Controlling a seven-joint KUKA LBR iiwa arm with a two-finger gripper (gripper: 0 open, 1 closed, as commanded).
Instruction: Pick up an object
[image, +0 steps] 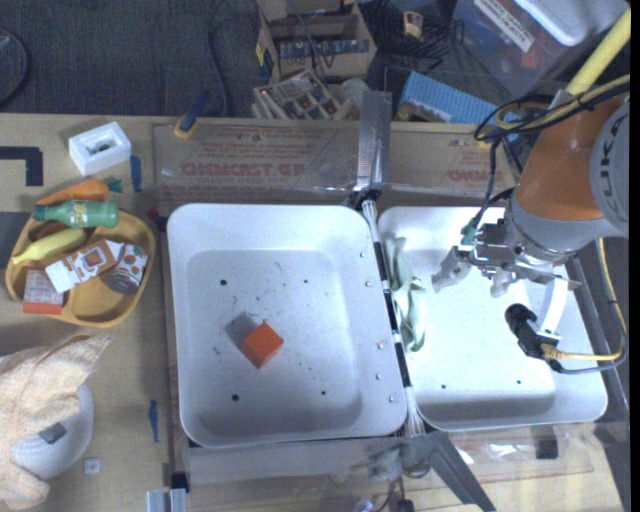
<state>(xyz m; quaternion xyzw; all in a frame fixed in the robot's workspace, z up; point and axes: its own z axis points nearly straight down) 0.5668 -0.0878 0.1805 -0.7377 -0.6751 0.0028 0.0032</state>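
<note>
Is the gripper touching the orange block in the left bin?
Apart. In the camera view the gripper is over the right bin, while the orange block lies in the left bin, across the divide.

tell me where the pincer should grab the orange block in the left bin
Take the orange block across two opposite flat sides, coming straight down from above. It sits turned diamond-wise on the left bin floor, apart from the walls, so the fingers likely need rotating to match.

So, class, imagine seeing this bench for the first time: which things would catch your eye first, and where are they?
Probably the orange block, lying alone in the left white bin. Next, the grey arm with its orange band, reaching from the right over the right bin. A pale greenish object lies along that bin's left wall.
</note>
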